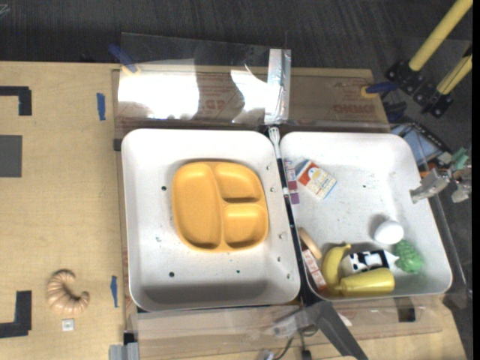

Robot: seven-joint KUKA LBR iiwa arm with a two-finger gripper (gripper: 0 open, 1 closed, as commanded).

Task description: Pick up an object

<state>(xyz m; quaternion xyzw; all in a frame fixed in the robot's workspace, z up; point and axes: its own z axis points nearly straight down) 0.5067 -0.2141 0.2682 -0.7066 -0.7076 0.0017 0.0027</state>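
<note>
Camera view: approach step, nothing picked yet.

I read the pincer [433,188] at the right edge of the frame, over the rim of the right bin [352,145]; I cannot tell how it is set. Candidates lie at lower right: white ball [388,232], yellow banana [366,281], green toy [409,257]. Next I must descend over one. The left bin [150,201] carries a yellow tray [220,205].
</note>
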